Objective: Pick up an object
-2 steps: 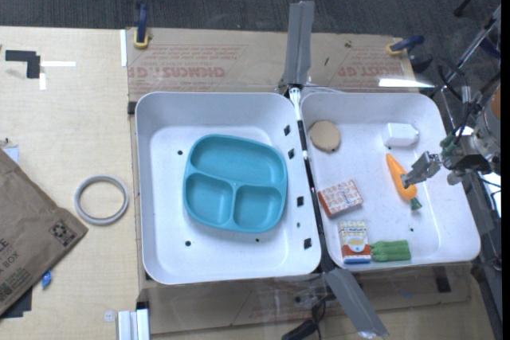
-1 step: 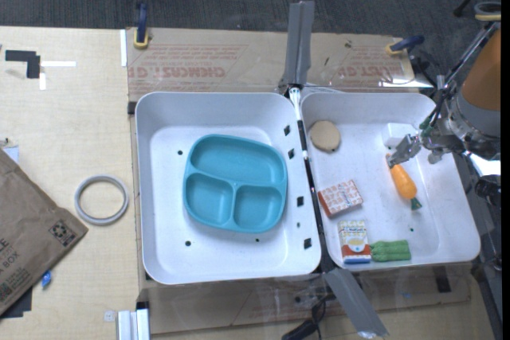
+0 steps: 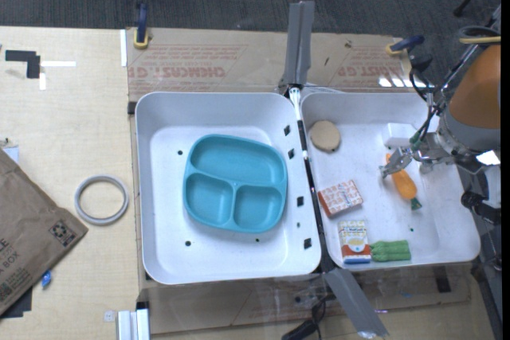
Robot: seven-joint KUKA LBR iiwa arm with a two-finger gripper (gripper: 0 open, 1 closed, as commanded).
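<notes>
The left bin (image 3: pixel 151 195) holds a blue divided plate (image 3: pixel 235 183). In the right bin (image 3: pixel 446 247), the gripper (image 3: pixel 401 161) hovers right by the orange carrot (image 3: pixel 406 185); whether it's clenched I cannot tell. A round cookie (image 3: pixel 325 136) sits apart.

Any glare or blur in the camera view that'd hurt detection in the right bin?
Camera view: lighting is even and soft, with faint shadows beside the teal tray. The right bin floor is bright white but not blown out; the carrot and green item read clearly. The arm at the right edge looks slightly soft, and the tool is small and hard to resolve.
</notes>
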